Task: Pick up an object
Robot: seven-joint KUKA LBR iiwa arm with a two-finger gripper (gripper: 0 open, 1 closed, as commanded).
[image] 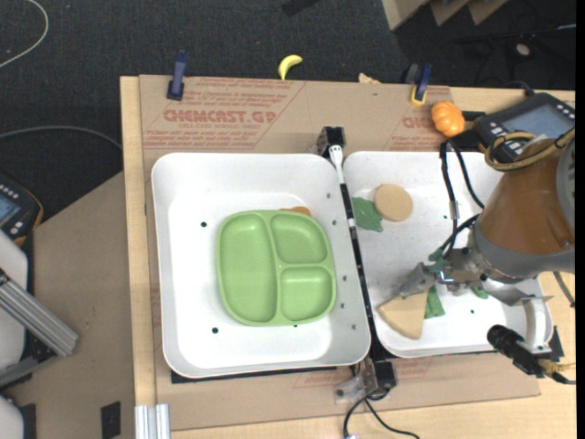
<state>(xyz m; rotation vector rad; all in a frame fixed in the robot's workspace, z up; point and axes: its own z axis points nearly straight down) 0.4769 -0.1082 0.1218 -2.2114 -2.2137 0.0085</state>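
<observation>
Cheese wedge [403, 318], right bin [402, 167]: we cannot tell the gripper's [422, 282] finger state; we would centre over the wedge before closing.

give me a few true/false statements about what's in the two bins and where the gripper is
1. The green tray lies in the left bin. True.
2. The round tan piece lies in the left bin. False: it lies in the right bin, near its far edge.
3. The gripper is over the right bin. True.
4. The tan wedge sits on the green tray. False: it sits in the right bin, near its front edge.
5. The orange thing lies outside both bins, on the board behind the right bin. True.
</observation>
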